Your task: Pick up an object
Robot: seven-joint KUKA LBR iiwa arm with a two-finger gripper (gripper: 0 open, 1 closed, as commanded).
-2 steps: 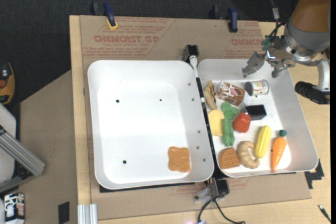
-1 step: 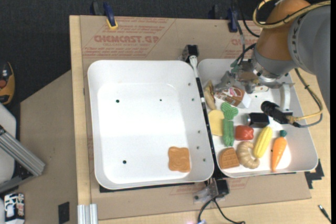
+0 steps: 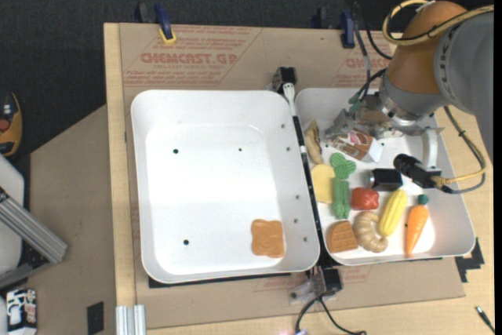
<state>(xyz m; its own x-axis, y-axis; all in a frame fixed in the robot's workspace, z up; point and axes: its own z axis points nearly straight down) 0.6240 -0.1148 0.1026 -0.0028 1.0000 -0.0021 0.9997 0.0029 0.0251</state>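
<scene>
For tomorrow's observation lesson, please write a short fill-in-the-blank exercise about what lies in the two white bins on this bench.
1. The flat orange waffle-shaped toy lies alone in the ____ white bin.
2. The orange plastic carrot has a ____ top.
3. The yellow plastic corn cob lies between the red plastic tomato and the ____.
4. The grey arm with the orange band hangs over the ____ white bin.

Missing words: left; green; carrot; right
</scene>
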